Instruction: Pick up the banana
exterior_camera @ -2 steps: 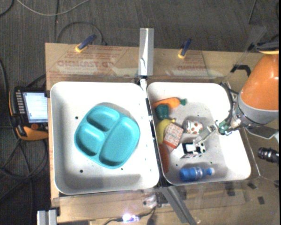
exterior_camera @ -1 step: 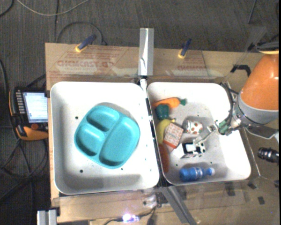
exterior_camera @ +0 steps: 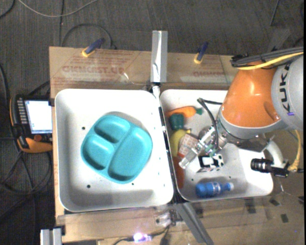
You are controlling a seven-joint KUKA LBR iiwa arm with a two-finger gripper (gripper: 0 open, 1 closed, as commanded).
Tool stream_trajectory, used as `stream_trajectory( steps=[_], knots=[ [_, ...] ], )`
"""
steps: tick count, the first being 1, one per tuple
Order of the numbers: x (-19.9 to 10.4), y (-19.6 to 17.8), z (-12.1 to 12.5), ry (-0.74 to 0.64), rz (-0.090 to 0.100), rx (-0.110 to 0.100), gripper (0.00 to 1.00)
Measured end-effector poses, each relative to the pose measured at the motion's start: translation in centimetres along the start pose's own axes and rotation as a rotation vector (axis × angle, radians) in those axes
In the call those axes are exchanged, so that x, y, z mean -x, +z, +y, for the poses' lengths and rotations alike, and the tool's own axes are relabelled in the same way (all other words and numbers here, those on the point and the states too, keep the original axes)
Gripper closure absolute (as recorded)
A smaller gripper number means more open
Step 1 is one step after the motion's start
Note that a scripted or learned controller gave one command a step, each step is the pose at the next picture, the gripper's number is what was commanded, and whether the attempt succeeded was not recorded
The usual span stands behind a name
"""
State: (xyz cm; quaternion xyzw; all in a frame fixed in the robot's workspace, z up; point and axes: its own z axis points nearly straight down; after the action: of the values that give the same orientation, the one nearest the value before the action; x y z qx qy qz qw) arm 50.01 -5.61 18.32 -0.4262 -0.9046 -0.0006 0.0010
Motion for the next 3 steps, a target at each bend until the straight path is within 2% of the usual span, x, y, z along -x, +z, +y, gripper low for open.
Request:
stream_trajectory(
  steps=[1,2,3],
  knots=[
    [1.3,0.0,6.3,-0.042,0.0,0.0,0.0],
    [-2.8,-14.7,13.1,-0.114,-0.003,0.001,0.0],
    [0.2,-13.4,12.4,-0.178,-0.004,-0.002,0.0]
  ],
)
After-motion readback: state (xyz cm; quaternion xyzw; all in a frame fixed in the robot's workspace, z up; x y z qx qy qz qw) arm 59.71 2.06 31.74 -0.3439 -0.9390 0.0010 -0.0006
